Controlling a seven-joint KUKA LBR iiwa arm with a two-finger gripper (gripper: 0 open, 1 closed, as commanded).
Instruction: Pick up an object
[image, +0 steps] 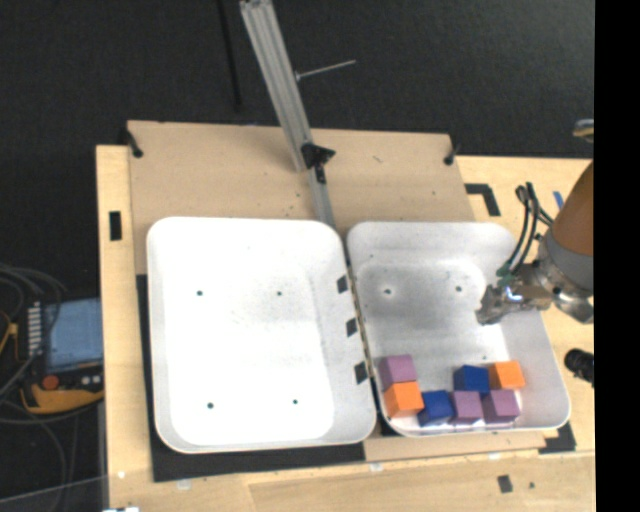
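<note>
Gripper (493, 305) over right bin (420, 250), near its right wall; finger state: can't tell. Blocks clustered at bin's near edge: purple block (397, 368) on orange block (404, 398), blue block (436, 406) just beside. Nothing seen between fingers. Left bin (250, 240) alongside, touching.

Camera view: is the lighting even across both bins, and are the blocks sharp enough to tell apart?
Camera view: the left bin is brightly lit, nearly washed out; the right bin shows a grey smudged patch in its middle; the coloured blocks are soft-edged but distinguishable by colour; the tool is blurred and small.
</note>
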